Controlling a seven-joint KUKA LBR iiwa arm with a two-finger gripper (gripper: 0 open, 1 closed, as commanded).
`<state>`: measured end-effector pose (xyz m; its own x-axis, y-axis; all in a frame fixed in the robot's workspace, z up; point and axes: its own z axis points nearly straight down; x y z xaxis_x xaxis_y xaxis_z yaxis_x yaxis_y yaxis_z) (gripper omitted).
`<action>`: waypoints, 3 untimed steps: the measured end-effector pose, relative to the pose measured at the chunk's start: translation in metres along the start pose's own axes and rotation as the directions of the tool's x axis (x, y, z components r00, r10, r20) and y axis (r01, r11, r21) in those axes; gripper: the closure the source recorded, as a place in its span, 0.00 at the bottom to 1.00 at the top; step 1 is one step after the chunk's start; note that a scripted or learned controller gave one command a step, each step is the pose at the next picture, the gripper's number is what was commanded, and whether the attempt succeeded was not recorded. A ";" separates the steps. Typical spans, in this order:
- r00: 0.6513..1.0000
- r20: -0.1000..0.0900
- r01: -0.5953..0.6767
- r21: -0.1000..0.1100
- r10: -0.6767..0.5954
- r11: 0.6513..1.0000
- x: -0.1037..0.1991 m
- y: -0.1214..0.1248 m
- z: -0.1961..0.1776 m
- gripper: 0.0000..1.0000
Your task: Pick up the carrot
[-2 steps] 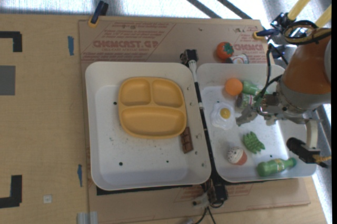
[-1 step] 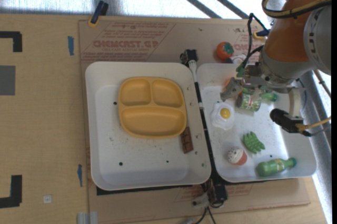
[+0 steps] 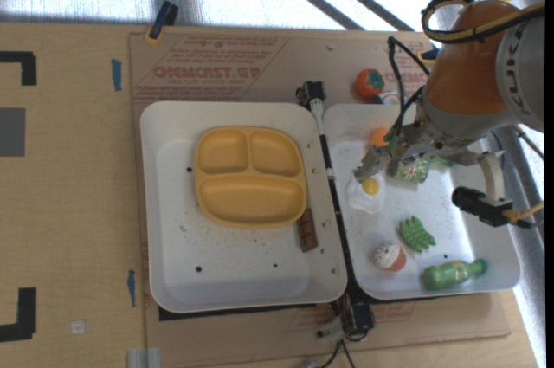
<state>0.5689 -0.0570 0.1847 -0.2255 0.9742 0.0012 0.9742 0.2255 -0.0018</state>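
Observation:
The carrot [image 3: 378,135] shows as a small orange piece near the back left of the right bin [image 3: 495,275], partly hidden by the arm. My gripper [image 3: 379,162] hangs low over that bin, just in front of the carrot and close to it. Nothing can be made out in its grasp. The grey arm with its orange band [image 3: 472,67] reaches in from the right and covers the bin's back right part.
In the right bin lie a fried egg [image 3: 368,190], a green can [image 3: 412,170], a green leafy toy [image 3: 417,234], a cupcake [image 3: 389,255] and a green bottle [image 3: 453,273]. The left bin [image 3: 173,271] holds a yellow divided plate [image 3: 250,176] and a brown bar [image 3: 306,231]. A tomato [image 3: 369,83] sits behind the bins.

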 end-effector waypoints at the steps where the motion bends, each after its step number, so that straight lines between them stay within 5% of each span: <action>1: 0.977 0.002 -0.213 -0.005 0.213 0.977 -0.036 0.092 -0.062 0.00; 2: 0.985 0.000 -0.170 0.000 0.170 0.985 -0.059 0.080 0.084 0.00; 3: 0.986 0.003 -0.168 -0.005 0.168 0.986 -0.059 0.082 0.072 1.00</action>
<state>0.6616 -0.0958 0.1121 -0.0587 0.9983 -0.0017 0.9983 0.0587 0.0028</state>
